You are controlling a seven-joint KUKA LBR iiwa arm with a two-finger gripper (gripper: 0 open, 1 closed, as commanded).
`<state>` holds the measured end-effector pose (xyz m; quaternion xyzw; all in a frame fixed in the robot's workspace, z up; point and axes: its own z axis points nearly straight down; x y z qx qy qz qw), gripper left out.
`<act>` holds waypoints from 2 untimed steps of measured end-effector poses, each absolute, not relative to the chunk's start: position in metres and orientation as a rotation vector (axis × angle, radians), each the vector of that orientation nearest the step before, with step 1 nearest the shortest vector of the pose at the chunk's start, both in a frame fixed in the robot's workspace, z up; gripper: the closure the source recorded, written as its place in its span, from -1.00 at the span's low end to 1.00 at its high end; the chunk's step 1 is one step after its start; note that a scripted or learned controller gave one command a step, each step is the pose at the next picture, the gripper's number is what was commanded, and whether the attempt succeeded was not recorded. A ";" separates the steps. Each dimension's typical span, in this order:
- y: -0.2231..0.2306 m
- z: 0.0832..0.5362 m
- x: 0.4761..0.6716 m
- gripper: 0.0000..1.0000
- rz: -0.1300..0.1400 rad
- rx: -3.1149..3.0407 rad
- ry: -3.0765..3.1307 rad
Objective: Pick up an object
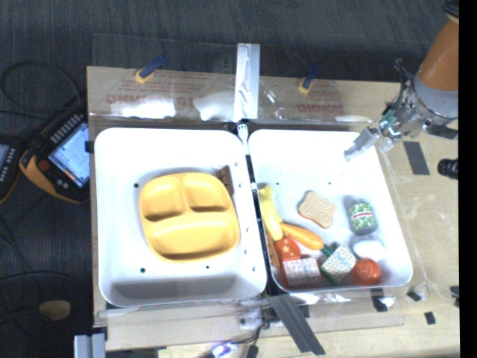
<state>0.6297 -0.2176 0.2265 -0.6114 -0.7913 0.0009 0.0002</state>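
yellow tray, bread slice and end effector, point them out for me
yellow tray (189,215), camera view, on its middle divider
bread slice (317,209), camera view, on its top face
end effector (358,145), camera view, at its tip over the right bin

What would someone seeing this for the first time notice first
Most likely the big yellow divided tray lying in the left bin. Next, the cluster of small toy foods in the near half of the right bin: a slice of bread, a carrot, a red tomato. The gripper hangs over that bin's far right corner, apart from the toys.
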 end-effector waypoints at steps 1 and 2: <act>-0.222 0.120 0.549 -1.00 -0.001 -1.827 -2.552; -0.216 0.094 0.545 -1.00 -0.020 -1.839 -2.556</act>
